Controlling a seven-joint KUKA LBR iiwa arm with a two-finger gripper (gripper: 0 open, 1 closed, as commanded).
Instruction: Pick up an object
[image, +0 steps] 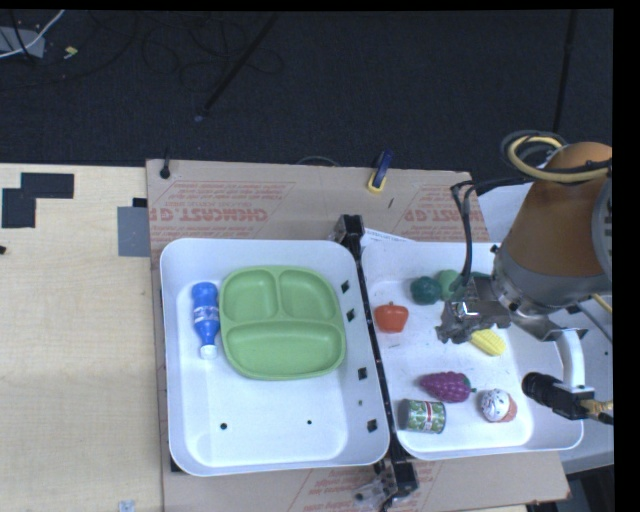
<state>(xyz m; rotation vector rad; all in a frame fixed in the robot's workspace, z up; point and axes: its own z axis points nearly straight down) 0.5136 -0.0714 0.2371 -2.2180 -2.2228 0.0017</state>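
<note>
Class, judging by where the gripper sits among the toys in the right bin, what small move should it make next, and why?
Probably a short drop onto the yellow toy: the gripper hovers just beside it in the right bin, nothing visibly between its fingers.

The arm (565, 225) runs off the right edge and covers the far right corner of the right bin (470, 445). Beside the yellow toy (488, 343), the gripper (462, 322) is too dark to read, partly hiding the green toy (432, 288).

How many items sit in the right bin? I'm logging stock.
6: green toy and yellow toy by the tool, orange pepper, purple grapes, can, round toy. The arm may hide more.
</note>
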